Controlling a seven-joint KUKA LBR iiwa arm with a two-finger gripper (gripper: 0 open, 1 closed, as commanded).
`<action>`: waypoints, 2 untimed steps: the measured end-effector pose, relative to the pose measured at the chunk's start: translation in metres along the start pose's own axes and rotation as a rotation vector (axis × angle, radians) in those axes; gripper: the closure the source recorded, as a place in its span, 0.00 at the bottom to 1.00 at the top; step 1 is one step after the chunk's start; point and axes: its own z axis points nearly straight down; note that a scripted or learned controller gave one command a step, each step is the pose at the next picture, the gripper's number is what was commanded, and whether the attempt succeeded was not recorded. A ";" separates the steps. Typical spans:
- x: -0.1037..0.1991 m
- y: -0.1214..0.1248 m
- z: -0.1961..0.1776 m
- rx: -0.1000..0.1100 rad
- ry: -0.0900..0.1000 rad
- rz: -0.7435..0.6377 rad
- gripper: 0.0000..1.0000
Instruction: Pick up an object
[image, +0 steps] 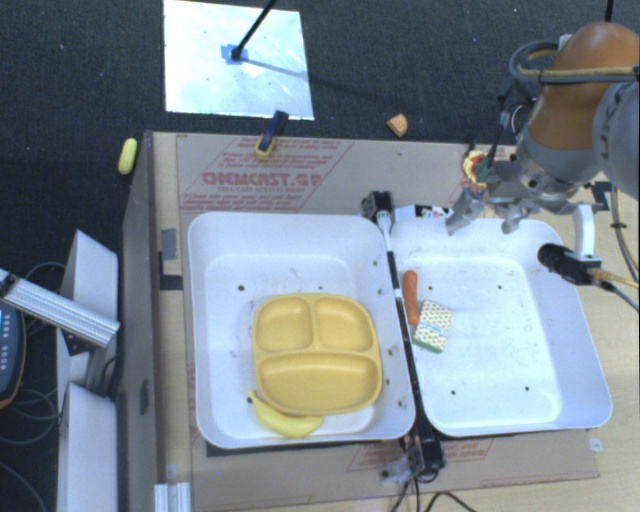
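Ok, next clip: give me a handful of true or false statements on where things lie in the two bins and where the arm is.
1. The yellow three-compartment plastic tray lies in the left white bin. True.
2. The orange carrot-shaped toy lies in the left bin. False: it lies in the right white bin, along its left wall.
3. The yellow banana rests on top of the tray. False: it lies on the bin floor at the tray's near edge, partly tucked under it.
4. The patterned green-edged sponge block lies beside the carrot. True.
5. The end effector is at the right bin's far edge, holding nothing. True.
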 end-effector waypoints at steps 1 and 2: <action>0.055 -0.042 0.045 0.002 0.001 -0.002 0.00; 0.003 -0.054 0.101 0.002 -0.001 0.003 0.00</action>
